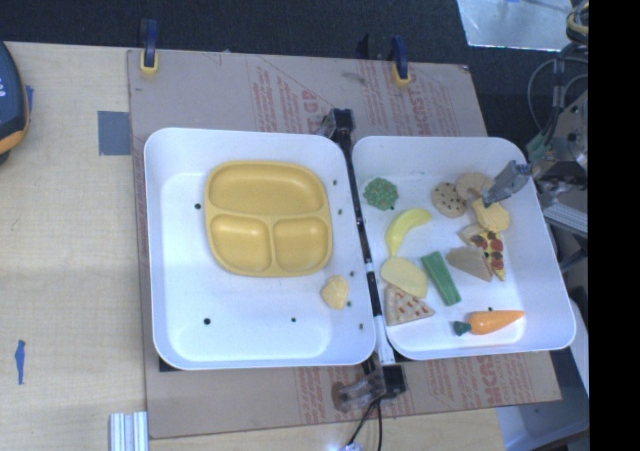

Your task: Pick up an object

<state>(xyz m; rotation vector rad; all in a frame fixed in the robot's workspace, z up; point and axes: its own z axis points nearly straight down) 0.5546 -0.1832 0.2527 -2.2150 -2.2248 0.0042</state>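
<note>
The setting is a robotics lab test bench. Two white bins (160, 239) sit on a cardboard sheet (300, 89) fixed to a wooden bench (60, 269) by clamps (149, 47). Toy food (440, 239) fills one bin; cabling (360, 429) runs below.

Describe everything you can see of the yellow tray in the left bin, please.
The yellow tray is a shallow dish with rounded corners, and it looks like smooth plastic. It has three compartments: one wide at the back, two smaller at the front. It lies flat, right side up, on the floor of the left bin, toward the back. Nothing lies in it or touches it.
</note>
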